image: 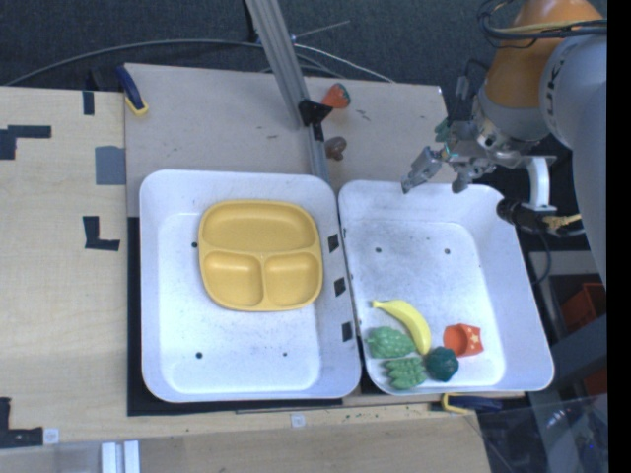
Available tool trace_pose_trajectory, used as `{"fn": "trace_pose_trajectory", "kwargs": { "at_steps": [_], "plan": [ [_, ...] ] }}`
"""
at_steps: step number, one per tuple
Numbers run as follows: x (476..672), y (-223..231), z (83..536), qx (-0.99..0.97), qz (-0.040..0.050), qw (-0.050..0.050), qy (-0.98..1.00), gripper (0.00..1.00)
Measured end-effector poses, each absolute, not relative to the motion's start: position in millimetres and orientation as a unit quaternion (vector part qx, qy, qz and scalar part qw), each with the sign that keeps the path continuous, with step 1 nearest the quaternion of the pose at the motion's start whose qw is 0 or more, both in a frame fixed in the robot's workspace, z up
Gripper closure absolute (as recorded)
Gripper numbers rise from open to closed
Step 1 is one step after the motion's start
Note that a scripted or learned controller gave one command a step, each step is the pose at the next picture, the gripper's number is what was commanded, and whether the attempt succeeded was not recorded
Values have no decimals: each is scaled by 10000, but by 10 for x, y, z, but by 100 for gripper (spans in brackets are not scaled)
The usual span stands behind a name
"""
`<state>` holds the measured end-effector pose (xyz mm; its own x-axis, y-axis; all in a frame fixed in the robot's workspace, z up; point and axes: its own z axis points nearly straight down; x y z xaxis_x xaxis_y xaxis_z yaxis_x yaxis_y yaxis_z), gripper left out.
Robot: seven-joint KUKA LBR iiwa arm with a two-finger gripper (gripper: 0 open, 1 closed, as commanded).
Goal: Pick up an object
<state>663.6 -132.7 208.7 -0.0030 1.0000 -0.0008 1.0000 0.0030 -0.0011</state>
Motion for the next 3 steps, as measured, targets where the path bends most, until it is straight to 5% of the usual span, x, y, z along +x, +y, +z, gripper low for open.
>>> {"fn": "trace_pose_trajectory", "kwargs": {
  "at_steps": [1,3],
  "plan": [
    [6636,-1328,2087,-7062,9,1,-7080,0],
    [6630,-1262,1082,-7064,25,17,-7078,0]
  ]
}}
